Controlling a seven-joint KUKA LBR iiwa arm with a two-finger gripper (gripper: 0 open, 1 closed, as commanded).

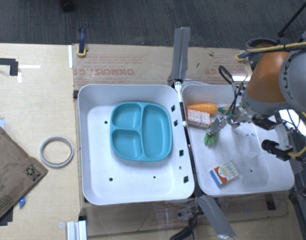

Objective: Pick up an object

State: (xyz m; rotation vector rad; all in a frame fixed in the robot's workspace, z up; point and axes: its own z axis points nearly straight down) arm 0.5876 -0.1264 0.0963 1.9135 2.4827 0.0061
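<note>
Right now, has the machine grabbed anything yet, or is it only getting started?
Nothing looks lifted yet. The gripper is down in the right bin, beside the carrot and small box. The card packet lies flat. Whether anything is gripped, I can't tell; lifting remains.

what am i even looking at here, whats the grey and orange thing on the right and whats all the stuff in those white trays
It is one photo from a camera fixed above a bench, looking down at a slant. The grey and orange thing is a robot arm reaching in from the right. Its gripper hangs low over the right bin; whether it holds anything is unclear. That bin has a toy carrot, a small patterned box, something green and a small carton. The left bin holds a blue divided plate. A tape ring lies on the bench.
</note>
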